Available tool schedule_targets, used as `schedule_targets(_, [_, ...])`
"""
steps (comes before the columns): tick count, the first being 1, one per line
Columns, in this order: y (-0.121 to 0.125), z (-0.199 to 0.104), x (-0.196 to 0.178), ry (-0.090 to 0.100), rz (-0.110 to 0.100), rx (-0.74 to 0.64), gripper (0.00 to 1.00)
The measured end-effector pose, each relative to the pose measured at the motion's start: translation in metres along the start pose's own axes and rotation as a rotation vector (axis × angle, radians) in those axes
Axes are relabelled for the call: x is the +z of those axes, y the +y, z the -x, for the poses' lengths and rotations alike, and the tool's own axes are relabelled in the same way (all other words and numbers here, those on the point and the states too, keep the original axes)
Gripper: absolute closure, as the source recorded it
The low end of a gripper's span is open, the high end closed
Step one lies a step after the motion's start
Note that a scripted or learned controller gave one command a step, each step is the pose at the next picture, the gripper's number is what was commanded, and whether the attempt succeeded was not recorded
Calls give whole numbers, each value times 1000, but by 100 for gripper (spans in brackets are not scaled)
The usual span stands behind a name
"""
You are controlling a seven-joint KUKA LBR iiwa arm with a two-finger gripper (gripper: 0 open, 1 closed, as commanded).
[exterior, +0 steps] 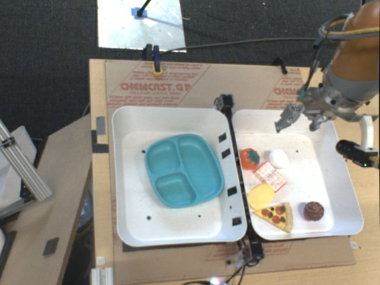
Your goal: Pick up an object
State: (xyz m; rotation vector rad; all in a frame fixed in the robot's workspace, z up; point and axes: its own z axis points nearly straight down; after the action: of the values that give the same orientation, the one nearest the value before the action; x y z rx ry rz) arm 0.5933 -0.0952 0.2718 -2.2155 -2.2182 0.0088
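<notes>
**Bins and contents, arm above right bin**

Worktop (196,76): tan board carrying two shallow white bins side by side.

Left bin (127,129): holds one teal divided tray (184,170), three compartments, lying flat near the bin's middle.

Right bin (332,177): holds six small items, all clustered in its left and near part.
- Toy tomato (249,157), red with green top, by the left wall.
- White egg (278,158), just right of the tomato.
- Pink-and-white square block (271,176), near side of the egg.
- Yellow rounded piece (260,196), touching the block's near-left edge.
- Pizza slice (275,216), nearest the front, just beside the yellow piece.
- Dark maroon ball (313,211), right of the slice, apart from it.

Arm: grey with orange band, entering from the right. Jaws (303,117) hang over the far part of the right bin, apart from every item, nothing between them; how wide they stand cannot be told.
</notes>
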Motion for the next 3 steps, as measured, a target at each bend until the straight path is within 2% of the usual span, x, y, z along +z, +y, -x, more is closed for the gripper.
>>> schedule_targets(1, [2,0,-6,-1,10,-2,0])
schedule_targets(2, [5,-1,57,0,6,0,0])
schedule_targets(3, [6,4,100,-1,7,1,0])
